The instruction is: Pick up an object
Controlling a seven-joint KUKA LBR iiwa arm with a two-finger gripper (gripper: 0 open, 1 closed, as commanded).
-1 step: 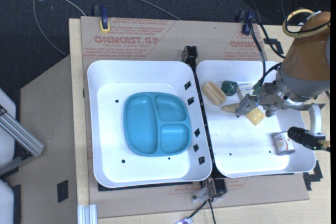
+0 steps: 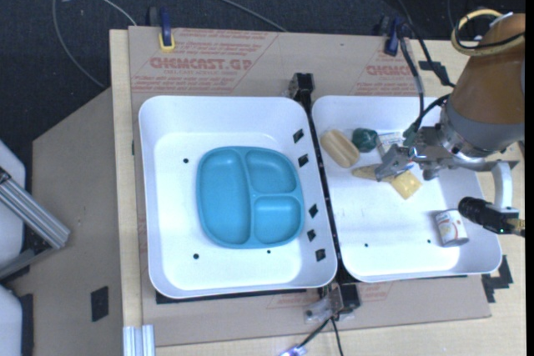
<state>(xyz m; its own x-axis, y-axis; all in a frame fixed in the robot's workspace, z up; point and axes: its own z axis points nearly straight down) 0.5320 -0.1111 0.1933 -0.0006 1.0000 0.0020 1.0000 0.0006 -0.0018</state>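
**A:** Which object would you go for?

**B:** The yellow block (image 2: 406, 184), I'd say. It lies in the right bin (image 2: 367, 258), a little toward 1 o'clock from the bin's middle, and the gripper (image 2: 392, 165) sits just at its 10 o'clock edge. It looks like a small foam or plastic wedge, so you should expect it to be light and somewhat stiff, maybe a bit slick. Take it across its short sides, low down, so it doesn't squirt out.

**A:** Does the gripper have it already?

**B:** You can't count on that. Whether the jaws are spread or closed I cannot tell; the metal parts blur together above the things, and nothing is clearly pinched between them.

**A:** What's crowding it?

**B:** A pale tan piece (image 2: 368, 172) lies touching or nearly touching the block at its 9 o'clock. Farther toward 10 o'clock is a bread-coloured roll (image 2: 340, 147), and beside that a dark green round thing (image 2: 365, 137). At the block's 4 o'clock, well apart, stands a small white can (image 2: 450, 228), probably harder and heavier, likely to roll.

**A:** And the rest?

**B:** The left bin (image 2: 163, 179) carries a blue divided plate (image 2: 249, 196). Both bins rest on the tabletop (image 2: 125, 112).
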